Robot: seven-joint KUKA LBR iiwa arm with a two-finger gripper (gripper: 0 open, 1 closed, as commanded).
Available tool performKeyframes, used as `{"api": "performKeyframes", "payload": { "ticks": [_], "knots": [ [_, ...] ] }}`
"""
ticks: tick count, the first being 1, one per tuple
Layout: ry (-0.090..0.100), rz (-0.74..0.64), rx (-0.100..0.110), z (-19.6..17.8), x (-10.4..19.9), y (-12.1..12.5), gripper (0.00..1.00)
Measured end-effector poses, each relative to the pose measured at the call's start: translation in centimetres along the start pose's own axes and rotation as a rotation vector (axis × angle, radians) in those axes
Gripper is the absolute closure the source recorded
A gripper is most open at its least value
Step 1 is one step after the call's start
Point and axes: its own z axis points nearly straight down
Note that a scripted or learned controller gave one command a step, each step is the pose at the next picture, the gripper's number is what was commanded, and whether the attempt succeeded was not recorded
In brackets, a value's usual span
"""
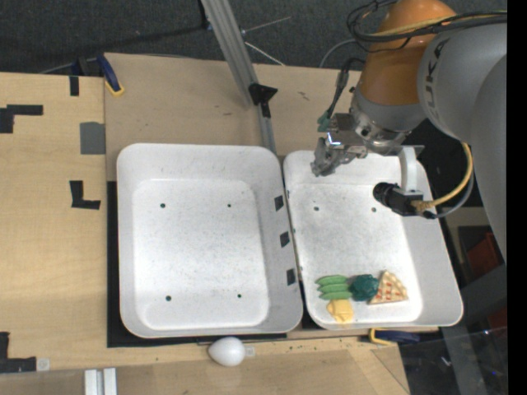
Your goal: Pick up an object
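Note:
My gripper point(327, 163) hangs over the back left corner of the right bin point(428, 245), below the orange band of the arm. A small cluster of toy food lies at the front of that bin: a green ridged piece point(333, 285), a dark green piece point(362, 286), a yellow piece point(340, 309) and a pizza slice point(389, 289). The gripper is well behind this cluster, with bare bin floor between them. I see nothing in it.
The left bin point(132, 220) sits beside the right one, with a raised divider point(284, 229) between them. A white egg point(226, 351) lies on the bench in front of the left bin. A grey metal pole point(239, 56) slants in from the back.

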Motion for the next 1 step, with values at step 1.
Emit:
{"api": "performKeyframes", "payload": {
  "ticks": [1],
  "knots": [
    [0.0,0.001,0.001,0.96,4.87,-3.18,1.0]
  ]
}}
